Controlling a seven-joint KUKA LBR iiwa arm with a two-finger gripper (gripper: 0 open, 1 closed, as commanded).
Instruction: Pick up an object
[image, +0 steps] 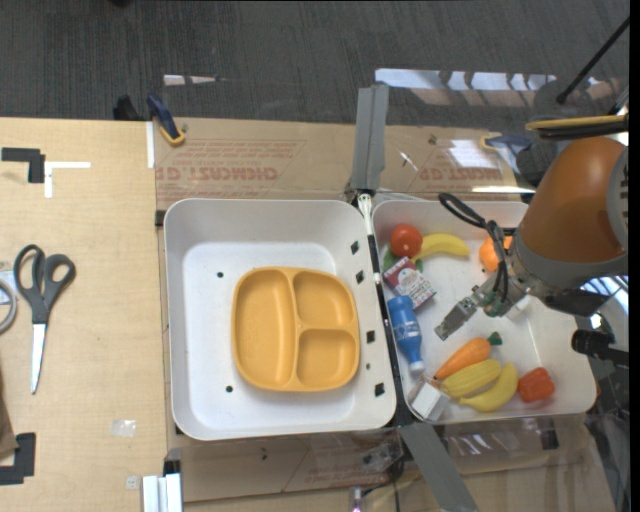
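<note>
My gripper (452, 319) hangs over the middle of the right bin (560, 340), its tip pointing down and to the left. It is above bare bin floor, with nothing visibly in it. A carrot (463, 355) lies just below it and a blue bottle (404, 328) just to its left. Around them are a snack packet (411, 283), a red tomato (405, 240), a small banana (447, 245), a bunch of yellow bananas (482, 382) and a red pepper (537, 384). An orange fruit (489, 253) is partly hidden by the wrist.
The left bin (190, 300) holds a yellow divided plate (296, 328). A white block (425, 400) sits in the right bin's near left corner. Scissors (42, 300) lie on the wooden bench at far left. The arm's orange band (575, 205) looms over the right bin's far right.
</note>
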